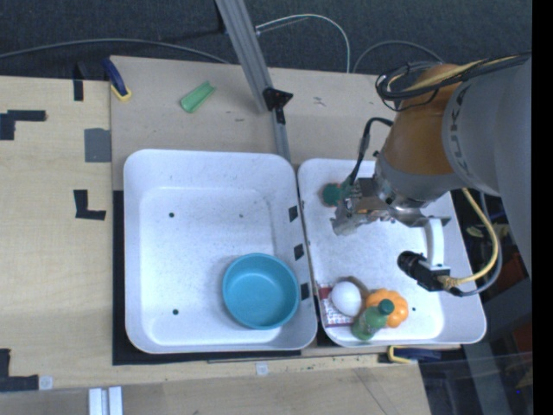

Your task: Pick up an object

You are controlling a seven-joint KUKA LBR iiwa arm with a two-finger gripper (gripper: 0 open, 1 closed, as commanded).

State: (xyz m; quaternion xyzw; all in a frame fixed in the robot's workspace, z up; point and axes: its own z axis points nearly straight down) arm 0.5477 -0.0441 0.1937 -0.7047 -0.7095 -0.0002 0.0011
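Observation:
My gripper hangs low over the upper left part of the right bin, under the orange-banded wrist. A small teal-green object shows just beside the gripper's upper left edge; whether it is touched I cannot tell. At the right bin's front edge lie a white ball, an orange fruit-like piece and a green piece, close together on something red. A blue bowl sits in the left bin, at its front right corner.
A grey pole slants over the bench behind the bins. A green block lies on the bench beyond the left bin. Cables loop around the arm at the right.

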